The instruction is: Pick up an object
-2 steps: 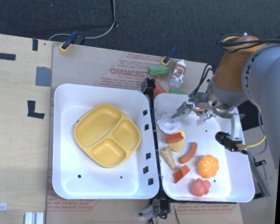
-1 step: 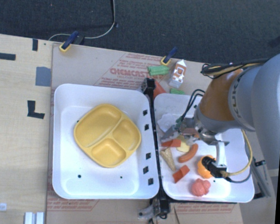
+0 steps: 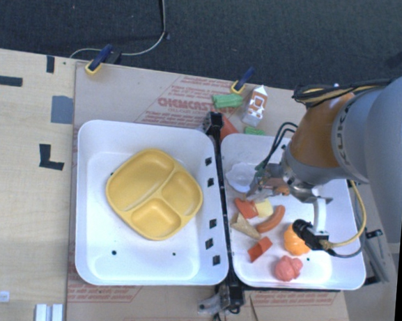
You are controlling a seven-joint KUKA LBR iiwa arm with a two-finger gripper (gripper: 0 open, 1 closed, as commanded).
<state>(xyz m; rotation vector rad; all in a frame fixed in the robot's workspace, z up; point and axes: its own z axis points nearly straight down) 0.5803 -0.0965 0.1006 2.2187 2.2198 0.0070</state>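
Observation:
The right bin (image 3: 338, 273) holds several toy foods: a red-orange chunk (image 3: 246, 208), a sausage (image 3: 271, 219), a tan wedge (image 3: 245, 229), a small red piece (image 3: 259, 249), an orange fruit (image 3: 294, 241) and a pink lump (image 3: 288, 269). A pale, clear round item (image 3: 241, 174) lies at the bin's upper left. My gripper (image 3: 262, 187) hangs low over the bin, just above the red-orange chunk and beside the clear item. The wrist hides its tips.
In the left bin (image 3: 91, 181) rests a yellow divided tray (image 3: 155, 193). Behind the bins, on the cardboard, lie a green block (image 3: 227, 100), a small milk carton (image 3: 256, 103) and a red item (image 3: 226, 128). A black cable loops near the orange fruit.

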